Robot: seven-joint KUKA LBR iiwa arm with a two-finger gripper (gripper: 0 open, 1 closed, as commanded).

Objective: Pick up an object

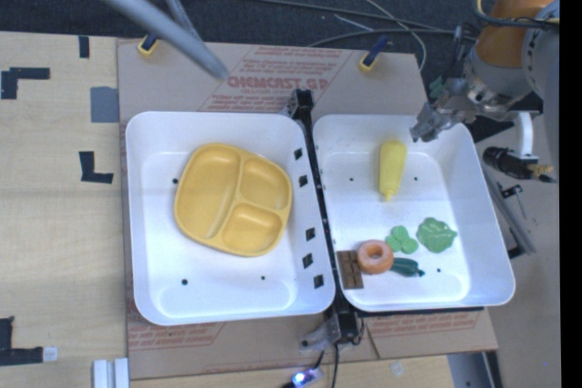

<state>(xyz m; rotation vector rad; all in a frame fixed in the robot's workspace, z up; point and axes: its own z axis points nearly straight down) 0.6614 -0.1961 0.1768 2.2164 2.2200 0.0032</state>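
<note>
White plastic makes up the two shallow bins you see side by side on the brown cardboard sheet (273, 82), which lies on the wooden bench (55, 195). The left bin (150, 295) is the one at nine o'clock from the centre divider, and the right bin (486, 268) sits at three o'clock from it, the two touching along that black clipped seam.

In the left bin you have a yellow divided tray (234, 198), lying flat and turned at a slant, roughly in the middle of the bin floor.

The arm, with its orange band (523, 0), comes in at the two o'clock corner of the view. Its gripper (427, 127) hangs over the twelve o'clock rim of the right bin, just at one o'clock from the yellow corn cob (392, 166). You cannot tell from here how its jaws stand, and nothing shows between them.

The corn cob lies on the right bin's floor, upper middle, long axis running roughly twelve to six. Toward five o'clock of it sits a green leafy piece (436, 234), with a smaller green piece (402, 240) just beside it at nine o'clock. At seven o'clock from those, an orange ring (374, 256) rests against a dark green pod (406, 267), and a small brown block (350, 269) lies just at nine o'clock of the ring.
</note>
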